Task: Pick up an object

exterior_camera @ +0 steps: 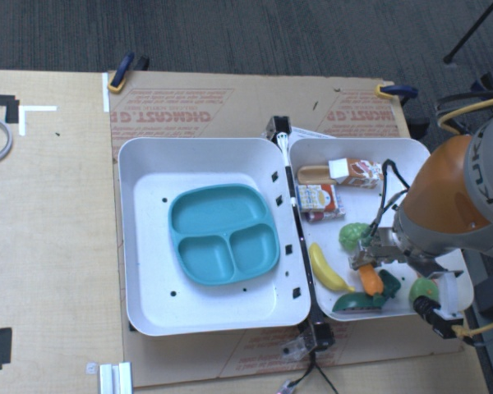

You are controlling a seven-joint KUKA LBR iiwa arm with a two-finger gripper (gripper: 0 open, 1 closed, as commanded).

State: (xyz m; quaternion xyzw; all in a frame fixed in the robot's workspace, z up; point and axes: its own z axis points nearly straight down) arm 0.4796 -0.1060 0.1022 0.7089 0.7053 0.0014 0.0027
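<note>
My gripper [365, 258] is low in the right bin [411, 149], near its front. It hovers right over an orange carrot-like piece [370, 281] and beside a green leafy ball [352, 235]. A yellow banana [327, 270] lies just to the left of it. A dark green piece [358, 303] rests against the bin's front wall, and a light green piece [423, 288] sits to the right, partly under the arm. Nothing visibly sits between the gripper's tips.
The right bin's back holds a tan bun [315, 174], a wrapped snack [365, 172] and a small printed box [320, 200]. A teal divided plate [223, 234] lies in the left bin [140, 220]. The arm's orange band [444, 191] covers the right bin's right side.
</note>
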